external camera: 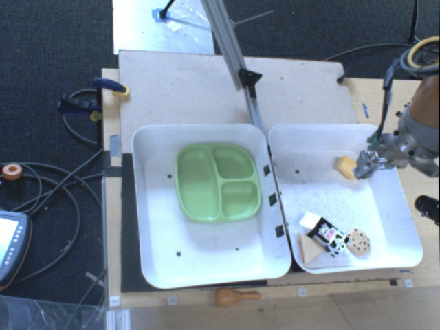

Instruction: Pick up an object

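Gripper low in the right bin, touching the yellow block on its left side; whether it is apart, together or clamped cannot be told. Cookie and cow-patterned carton lie well below gripper. Green divided plate sits far left, in the left bin.

Grey arm with an orange band, looped yellow cable, and a metallic end effector.

Bright even overhead light, soft faint shadows, mild glare on white bins, slightly soft focus
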